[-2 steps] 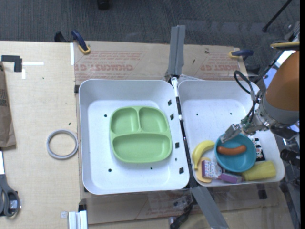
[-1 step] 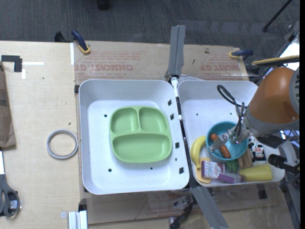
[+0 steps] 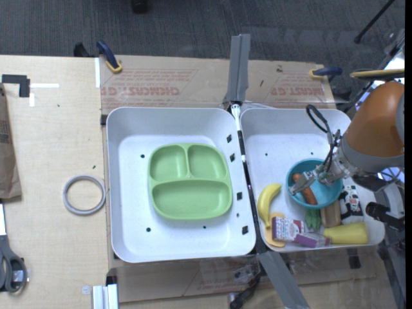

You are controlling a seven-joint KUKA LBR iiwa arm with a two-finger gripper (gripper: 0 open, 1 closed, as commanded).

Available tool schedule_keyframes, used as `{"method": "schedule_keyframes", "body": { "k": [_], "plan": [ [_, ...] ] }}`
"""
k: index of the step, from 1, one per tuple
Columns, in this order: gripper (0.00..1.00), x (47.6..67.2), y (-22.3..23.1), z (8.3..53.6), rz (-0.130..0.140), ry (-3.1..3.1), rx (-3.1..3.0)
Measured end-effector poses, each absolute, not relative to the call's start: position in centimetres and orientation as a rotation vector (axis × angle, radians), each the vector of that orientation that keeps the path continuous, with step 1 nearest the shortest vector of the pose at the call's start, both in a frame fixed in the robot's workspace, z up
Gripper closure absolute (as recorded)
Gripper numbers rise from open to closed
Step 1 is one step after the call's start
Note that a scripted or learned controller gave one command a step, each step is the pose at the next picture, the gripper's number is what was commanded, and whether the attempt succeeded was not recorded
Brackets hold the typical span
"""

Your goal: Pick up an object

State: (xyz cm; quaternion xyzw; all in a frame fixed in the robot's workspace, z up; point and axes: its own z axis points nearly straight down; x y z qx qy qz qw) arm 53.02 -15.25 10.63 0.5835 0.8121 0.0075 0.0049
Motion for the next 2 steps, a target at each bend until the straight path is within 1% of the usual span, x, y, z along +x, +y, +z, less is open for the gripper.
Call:
{"method": "schedule_keyframes", "body": {
  "k": [1,2],
  "plan": [
    [1.0,52.9,-15.5,11.1,0.014,2.541,1.834],
    [1.0,54.9,-8.9,18.9,-0.007,2.021,2.408]
  ]
}}
